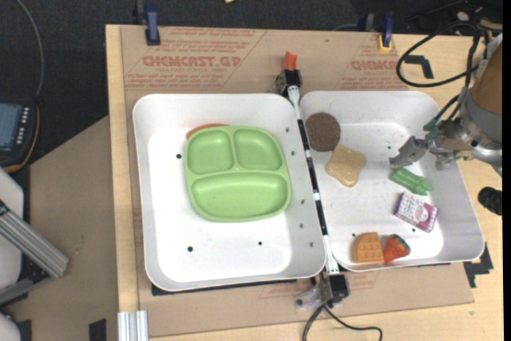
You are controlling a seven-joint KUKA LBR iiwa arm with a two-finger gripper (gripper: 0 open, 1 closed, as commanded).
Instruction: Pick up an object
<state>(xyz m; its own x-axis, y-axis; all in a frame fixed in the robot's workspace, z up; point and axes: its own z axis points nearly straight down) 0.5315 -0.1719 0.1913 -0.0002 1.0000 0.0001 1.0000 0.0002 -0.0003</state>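
- Green packet (411,180) taken as likeliest target: small, flat, green, lying slantwise on the floor of the right bin (455,243), toward its right side, just under the gripper (409,152).
- Gripper seen at the right bin's right part, directly above the packet's upper end; whether it is spread, closed or gripping cannot be told from this view. Nothing is seen held.
- Risk, judged: packet is thin and lies flat, so a descent could slide over it or pinch only an edge and drop it on the lift.
- Risk, judged: pink box (415,212) lies just beside the packet's lower end; it could be nudged or caught instead.
- Further out in the same bin: tan bread slice (346,165) touching brown round cookie (322,131); orange waffle (367,247) and red piece (397,249) at the near edge.
- Left bin (160,235) bears green divided plate (237,172), well apart.
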